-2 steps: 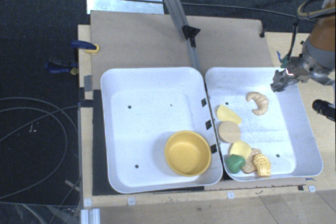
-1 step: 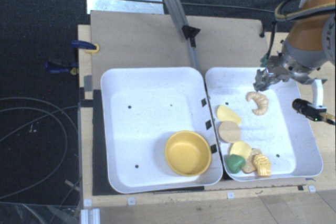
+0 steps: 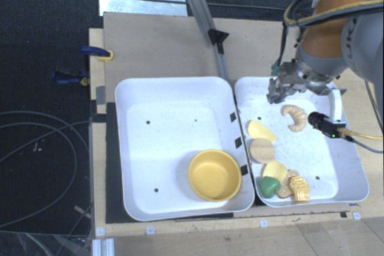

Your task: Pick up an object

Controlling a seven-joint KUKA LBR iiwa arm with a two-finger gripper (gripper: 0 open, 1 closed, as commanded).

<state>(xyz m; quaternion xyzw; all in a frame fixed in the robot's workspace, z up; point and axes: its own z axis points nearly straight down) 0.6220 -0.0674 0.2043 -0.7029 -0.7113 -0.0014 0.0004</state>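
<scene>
A robotics lab: cables (image 3: 36,147) trail over dark carpet left of the bench (image 3: 162,45), clamps (image 3: 90,63) grip its edge, a tripod leg (image 3: 198,3) crosses it.

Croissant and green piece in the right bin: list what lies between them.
In the camera view, between the croissant and the green piece lie a pale yellow slice, a tan round piece and a yellow piece.

Smooth, faintly glossy white bins (image 3: 180,90) — likely plastic — on a matt wooden bench (image 3: 156,45).
</scene>
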